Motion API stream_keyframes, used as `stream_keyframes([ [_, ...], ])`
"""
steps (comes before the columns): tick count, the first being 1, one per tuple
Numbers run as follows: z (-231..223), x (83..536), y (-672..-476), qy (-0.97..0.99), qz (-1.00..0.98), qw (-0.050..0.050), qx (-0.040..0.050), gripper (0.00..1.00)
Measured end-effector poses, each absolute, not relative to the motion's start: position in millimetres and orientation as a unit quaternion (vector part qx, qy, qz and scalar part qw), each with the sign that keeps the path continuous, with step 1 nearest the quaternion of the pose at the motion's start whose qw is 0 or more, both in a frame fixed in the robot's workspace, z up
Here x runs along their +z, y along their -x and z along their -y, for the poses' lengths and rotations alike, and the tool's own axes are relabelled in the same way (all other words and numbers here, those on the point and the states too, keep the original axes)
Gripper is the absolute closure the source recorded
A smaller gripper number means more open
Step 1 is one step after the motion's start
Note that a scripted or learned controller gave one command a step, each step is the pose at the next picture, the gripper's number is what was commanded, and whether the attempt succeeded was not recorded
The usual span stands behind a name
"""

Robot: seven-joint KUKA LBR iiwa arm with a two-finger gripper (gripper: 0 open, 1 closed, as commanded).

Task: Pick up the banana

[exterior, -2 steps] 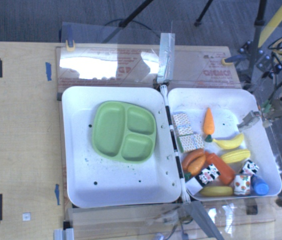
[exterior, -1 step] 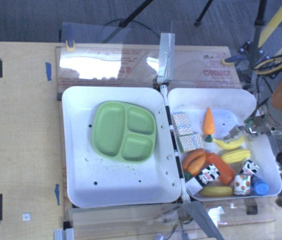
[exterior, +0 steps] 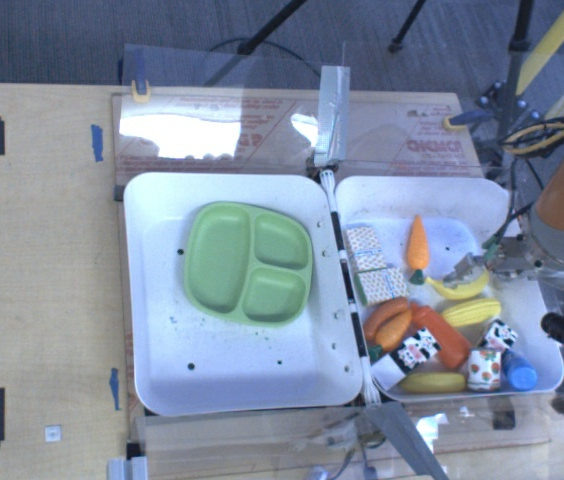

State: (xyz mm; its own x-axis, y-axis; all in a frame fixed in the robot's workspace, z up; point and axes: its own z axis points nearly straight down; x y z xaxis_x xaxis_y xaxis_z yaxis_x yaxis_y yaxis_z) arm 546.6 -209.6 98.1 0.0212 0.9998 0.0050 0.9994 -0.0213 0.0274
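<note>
You have not lifted the banana (exterior: 459,287) yet: it lies curved on the floor of the right bin (exterior: 392,200), just below the toy carrot (exterior: 418,245) and above a yellow corn cob (exterior: 470,313), with the gripper (exterior: 479,265) low over its right end. How far the gripper has opened cannot be told, and nothing shows in its hold, so the grasp and lift remain. The red print on the clear panel (exterior: 427,140) behind the bins is too blurred to read, and so are the patterned small boxes (exterior: 372,261).

I see grey carpet (exterior: 82,18) beyond my pale wooden bench (exterior: 32,268). Black tripod legs (exterior: 292,13) cross the floor, and a clear plastic panel (exterior: 212,128) catches glare.
</note>
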Motion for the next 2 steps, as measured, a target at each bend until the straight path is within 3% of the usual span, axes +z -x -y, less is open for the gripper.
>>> stream_keyframes([
  [2,213.0,96.3,-562.0,-0.701,-0.713,0.001,0.0111,0.00],
])
